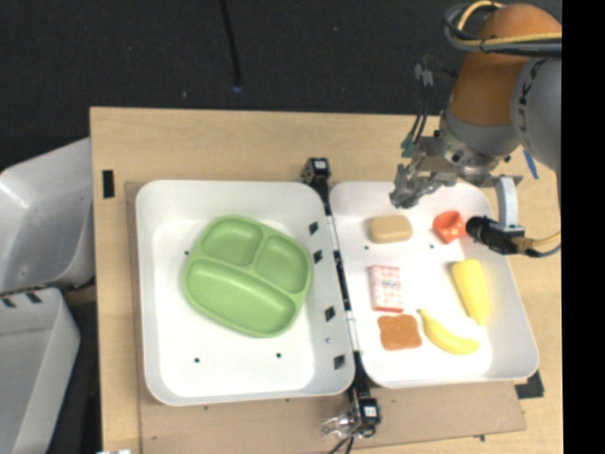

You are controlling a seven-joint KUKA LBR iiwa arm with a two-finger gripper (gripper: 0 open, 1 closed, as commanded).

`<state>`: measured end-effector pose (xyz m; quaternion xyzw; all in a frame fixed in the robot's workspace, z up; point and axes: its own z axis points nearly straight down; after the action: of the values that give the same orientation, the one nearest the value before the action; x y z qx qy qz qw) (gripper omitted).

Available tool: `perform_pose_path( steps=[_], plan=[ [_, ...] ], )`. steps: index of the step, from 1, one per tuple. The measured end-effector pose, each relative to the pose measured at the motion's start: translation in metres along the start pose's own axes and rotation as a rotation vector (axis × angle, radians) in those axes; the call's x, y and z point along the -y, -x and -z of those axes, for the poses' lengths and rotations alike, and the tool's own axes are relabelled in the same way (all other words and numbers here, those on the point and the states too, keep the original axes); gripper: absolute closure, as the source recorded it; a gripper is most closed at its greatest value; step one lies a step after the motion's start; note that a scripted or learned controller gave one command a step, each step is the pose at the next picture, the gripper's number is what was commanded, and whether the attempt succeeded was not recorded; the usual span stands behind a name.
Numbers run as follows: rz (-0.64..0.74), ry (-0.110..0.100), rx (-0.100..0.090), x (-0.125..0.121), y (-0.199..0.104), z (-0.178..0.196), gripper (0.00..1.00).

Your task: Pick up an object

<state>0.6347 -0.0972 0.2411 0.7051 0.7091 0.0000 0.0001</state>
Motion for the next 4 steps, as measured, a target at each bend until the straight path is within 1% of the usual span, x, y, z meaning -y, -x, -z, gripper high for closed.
perform_pose_path(
  steps=[1,3,4],
  plan=[
    [0.000,0.000,0.000,0.002,-0.051,-0.009,1.00],
    [0.001,0.001,-0.001,-0.002,-0.137,0.002,1.00],
    [0.002,0.001,-0.002,-0.002,-0.186,0.009,1.00]
  ],
)
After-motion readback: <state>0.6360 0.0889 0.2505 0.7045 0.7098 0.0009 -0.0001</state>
